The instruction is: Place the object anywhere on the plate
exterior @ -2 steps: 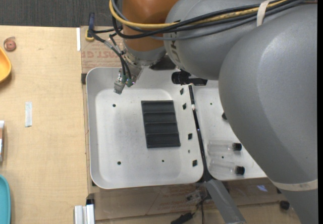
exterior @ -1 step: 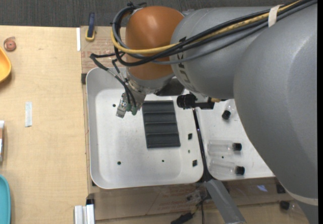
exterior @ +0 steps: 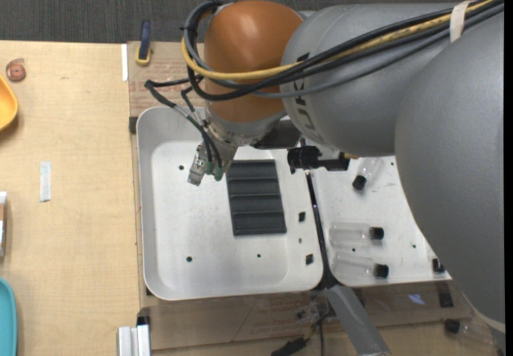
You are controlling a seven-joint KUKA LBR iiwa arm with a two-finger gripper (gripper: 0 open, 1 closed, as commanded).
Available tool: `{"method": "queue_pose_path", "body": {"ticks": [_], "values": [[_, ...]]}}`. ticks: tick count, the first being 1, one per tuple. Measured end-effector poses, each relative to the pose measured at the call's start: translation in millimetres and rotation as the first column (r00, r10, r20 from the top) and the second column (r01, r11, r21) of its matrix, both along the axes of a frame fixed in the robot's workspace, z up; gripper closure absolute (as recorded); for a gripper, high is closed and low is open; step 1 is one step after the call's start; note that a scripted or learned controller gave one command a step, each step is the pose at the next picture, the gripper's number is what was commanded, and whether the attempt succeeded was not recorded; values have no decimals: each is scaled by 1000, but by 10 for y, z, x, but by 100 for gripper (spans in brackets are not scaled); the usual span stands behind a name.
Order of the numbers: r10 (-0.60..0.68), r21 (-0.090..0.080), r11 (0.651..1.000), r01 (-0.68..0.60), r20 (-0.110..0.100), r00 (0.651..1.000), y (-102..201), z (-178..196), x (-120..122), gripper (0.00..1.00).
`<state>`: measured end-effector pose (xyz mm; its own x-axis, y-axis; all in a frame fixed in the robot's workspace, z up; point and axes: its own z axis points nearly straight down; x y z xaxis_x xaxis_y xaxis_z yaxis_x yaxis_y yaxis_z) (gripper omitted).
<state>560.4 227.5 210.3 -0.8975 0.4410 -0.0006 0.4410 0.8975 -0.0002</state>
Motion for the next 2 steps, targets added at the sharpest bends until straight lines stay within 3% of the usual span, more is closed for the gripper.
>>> {"method": "queue_pose_path", "body": {"ticks": [1, 2], "values": [[-63, -1, 998, 63, 0, 998, 9, 569, -395, 100], [217, -1, 976, -217, -2, 976, 1, 138, -121, 100]]}}
